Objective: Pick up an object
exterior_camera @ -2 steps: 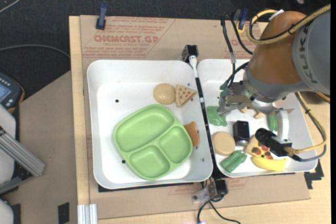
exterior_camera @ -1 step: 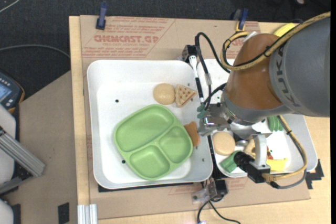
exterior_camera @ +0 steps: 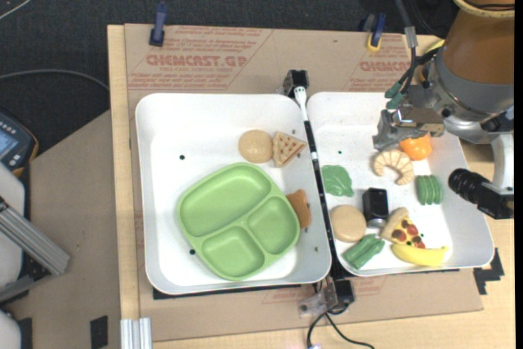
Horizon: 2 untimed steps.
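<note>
Gripper [exterior_camera: 396, 135] hangs low in the right bin [exterior_camera: 466, 253], just above the croissant [exterior_camera: 395, 166]; its jaws' state cannot be told. Nothing is lifted yet.

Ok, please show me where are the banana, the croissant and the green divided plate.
banana [exterior_camera: 420, 255], camera view, middle of its yellow curve
croissant [exterior_camera: 395, 166], camera view, centre of its ridged back
green divided plate [exterior_camera: 222, 200], camera view, floor of its largest compartment

Grey arm [exterior_camera: 478, 86], orange band, metal claw [exterior_camera: 392, 131], possibly green wiring.
</note>
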Each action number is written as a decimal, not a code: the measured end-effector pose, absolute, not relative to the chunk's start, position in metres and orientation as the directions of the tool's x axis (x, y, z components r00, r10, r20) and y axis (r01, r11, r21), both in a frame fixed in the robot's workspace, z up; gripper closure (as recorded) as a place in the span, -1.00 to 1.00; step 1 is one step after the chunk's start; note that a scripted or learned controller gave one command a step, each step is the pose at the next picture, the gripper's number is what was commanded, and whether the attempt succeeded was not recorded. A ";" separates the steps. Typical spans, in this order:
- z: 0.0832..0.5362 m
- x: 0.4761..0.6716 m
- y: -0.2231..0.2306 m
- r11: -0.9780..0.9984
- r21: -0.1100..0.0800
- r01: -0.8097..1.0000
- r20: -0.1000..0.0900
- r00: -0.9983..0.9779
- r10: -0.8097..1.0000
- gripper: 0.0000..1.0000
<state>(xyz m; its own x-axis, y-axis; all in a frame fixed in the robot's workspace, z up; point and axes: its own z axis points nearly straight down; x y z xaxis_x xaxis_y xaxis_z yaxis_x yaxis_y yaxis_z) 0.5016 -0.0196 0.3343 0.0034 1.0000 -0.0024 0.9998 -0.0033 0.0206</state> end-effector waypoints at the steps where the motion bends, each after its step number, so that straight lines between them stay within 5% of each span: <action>1: 0.420 0.482 0.032 0.007 0.012 1.000 0.003 -0.007 1.000 1.00; 2: 0.368 0.479 0.074 0.005 -0.007 1.000 0.000 -0.005 1.000 1.00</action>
<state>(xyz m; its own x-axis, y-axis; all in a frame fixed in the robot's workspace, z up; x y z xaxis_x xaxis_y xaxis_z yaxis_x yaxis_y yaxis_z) 0.4787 0.0742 0.3684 -0.0049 1.0000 0.0004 1.0000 0.0049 -0.0067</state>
